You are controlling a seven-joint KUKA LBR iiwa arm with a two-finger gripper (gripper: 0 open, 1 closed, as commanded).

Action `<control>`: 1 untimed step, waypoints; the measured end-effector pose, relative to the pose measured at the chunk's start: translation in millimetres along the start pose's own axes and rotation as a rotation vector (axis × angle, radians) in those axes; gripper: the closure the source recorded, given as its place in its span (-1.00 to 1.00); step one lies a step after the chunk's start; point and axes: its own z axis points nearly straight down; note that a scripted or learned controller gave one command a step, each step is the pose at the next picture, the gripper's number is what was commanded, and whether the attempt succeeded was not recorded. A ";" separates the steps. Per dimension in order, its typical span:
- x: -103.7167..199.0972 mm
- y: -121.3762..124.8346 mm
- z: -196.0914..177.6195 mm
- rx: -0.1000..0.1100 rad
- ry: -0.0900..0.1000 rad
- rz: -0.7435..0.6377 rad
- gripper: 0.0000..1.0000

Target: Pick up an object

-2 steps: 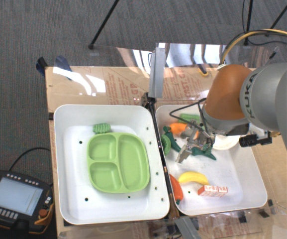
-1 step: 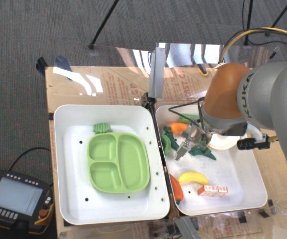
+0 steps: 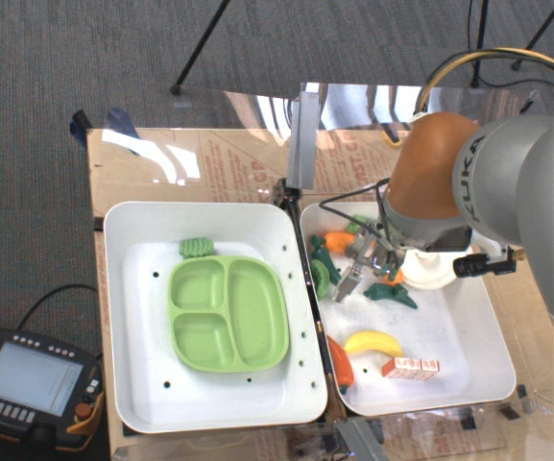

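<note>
The camera view looks down on two white bins side by side on a bench; the left bin [image 3: 123,257] carries a green divided plate [image 3: 228,313] near its middle, with a small green ridged toy [image 3: 197,248] touching the plate's far edge; the right bin [image 3: 483,353] holds the loose things: a banana [image 3: 373,342] near its front edge, a small red and white carton [image 3: 411,368] just beside the banana toward the front right corner, an orange-red piece [image 3: 342,363] against the left wall at the front, a green curved piece [image 3: 321,275] along the left wall farther back, an orange piece [image 3: 337,242] near the back left corner, a dark green leafy toy [image 3: 394,294] near the middle, and a white dish [image 3: 430,269] behind it; the grey arm with its orange band [image 3: 430,166] reaches in from the right over the back of the right bin; the gripper [image 3: 351,281] points down and left, its metal fingers [image 3: 346,286] set narrow with nothing visible between them, the tips just beside the green curved piece and near the leafy toy; a black handheld controller [image 3: 32,382] lies on the floor off the bench's front left corner.
</note>
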 end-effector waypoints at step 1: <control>-12.9 -98.0 0.3 0.002 0.003 -0.074 -1.00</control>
